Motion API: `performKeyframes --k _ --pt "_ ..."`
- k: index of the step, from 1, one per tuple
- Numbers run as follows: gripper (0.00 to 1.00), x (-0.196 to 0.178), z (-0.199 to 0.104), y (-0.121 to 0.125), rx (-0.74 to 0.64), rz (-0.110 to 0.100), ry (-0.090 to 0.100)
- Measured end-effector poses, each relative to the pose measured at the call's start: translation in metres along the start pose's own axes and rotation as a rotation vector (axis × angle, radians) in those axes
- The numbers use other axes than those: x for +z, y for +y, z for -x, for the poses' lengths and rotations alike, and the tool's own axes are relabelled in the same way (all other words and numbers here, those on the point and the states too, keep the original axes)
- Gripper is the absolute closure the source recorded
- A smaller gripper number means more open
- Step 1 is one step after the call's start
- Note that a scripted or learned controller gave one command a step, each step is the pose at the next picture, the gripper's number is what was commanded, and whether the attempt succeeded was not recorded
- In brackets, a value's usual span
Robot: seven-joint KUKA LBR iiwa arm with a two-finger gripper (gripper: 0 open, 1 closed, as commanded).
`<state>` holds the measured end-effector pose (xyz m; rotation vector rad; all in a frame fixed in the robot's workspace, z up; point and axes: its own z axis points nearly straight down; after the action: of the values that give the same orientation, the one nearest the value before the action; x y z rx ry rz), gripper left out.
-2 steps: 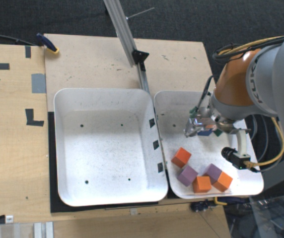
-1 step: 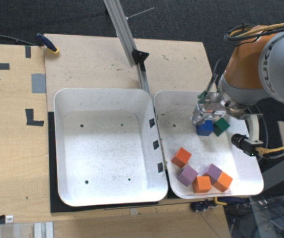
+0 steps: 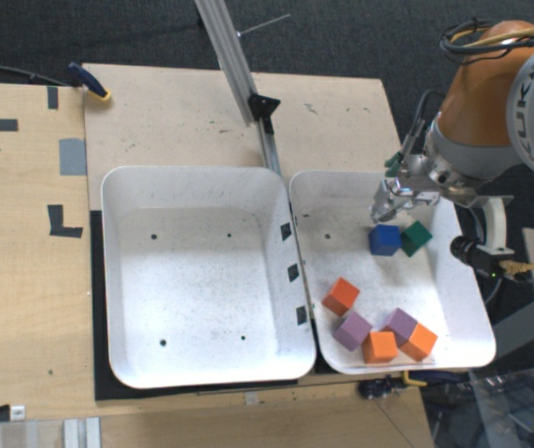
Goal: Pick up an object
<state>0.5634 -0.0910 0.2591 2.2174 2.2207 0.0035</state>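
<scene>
My gripper (image 3: 386, 211) hangs over the far part of the right bin (image 3: 463, 339), its tips just above and behind a blue cube (image 3: 385, 240). A green cube (image 3: 416, 237) touches the blue one on its right. Nearer the front lie an orange cube (image 3: 342, 296), a purple block (image 3: 351, 329), another purple block (image 3: 400, 324) and two more orange cubes (image 3: 379, 346) (image 3: 420, 342) in a cluster. Nothing shows between the gripper's tips.
The left bin (image 3: 118, 278) is beside the right one, with a shared raised divider (image 3: 290, 250). A slanted metal rail (image 3: 230, 45) rises behind the bins. The arm's grey and orange body (image 3: 486, 110) and cables (image 3: 491, 241) overhang the right bin's far right edge.
</scene>
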Motion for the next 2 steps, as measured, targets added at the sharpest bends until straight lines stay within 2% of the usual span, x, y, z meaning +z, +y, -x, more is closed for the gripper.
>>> performKeyframes --k 2 --pt "1.0 0.01 -0.116 0.007 -0.005 -0.006 0.001"
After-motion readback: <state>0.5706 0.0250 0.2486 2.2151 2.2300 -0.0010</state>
